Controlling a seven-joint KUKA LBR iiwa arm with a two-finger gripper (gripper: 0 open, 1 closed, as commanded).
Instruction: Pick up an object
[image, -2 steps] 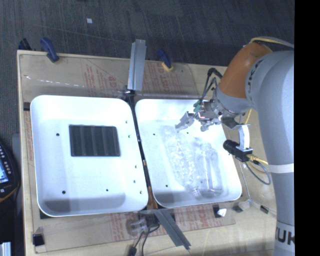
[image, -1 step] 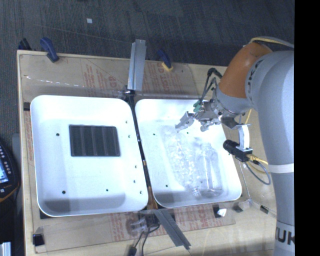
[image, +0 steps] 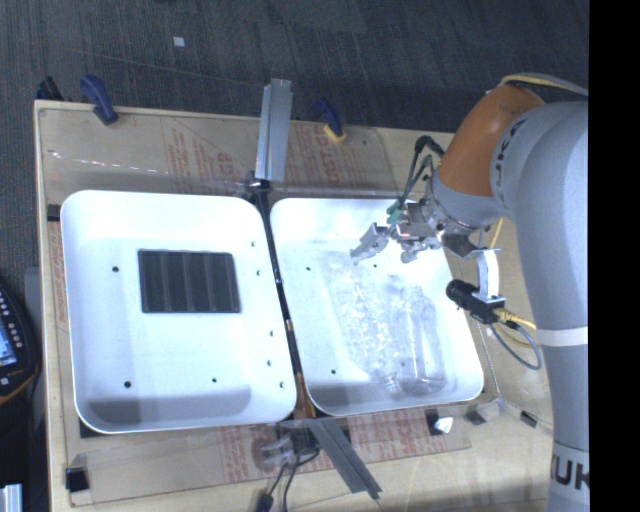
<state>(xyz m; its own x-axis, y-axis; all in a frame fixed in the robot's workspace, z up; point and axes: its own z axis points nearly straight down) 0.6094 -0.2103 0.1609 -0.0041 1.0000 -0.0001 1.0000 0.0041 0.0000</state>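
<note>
Over right bin (image: 300, 300): claw (image: 385, 241) (clear bottle (image: 415, 340) below).

bench (image: 60, 160) | carries: left bin (image: 90, 230), right bin (image: 300, 300), side by side

The clear things (image: 395, 335) in the right bin (image: 310, 300) are see-through and hard to make out; the arm (image: 545, 200) is cut off at the right edge.

White letters "KU", cut off by the frame, stand on the arm's base (image: 570, 475).
</note>
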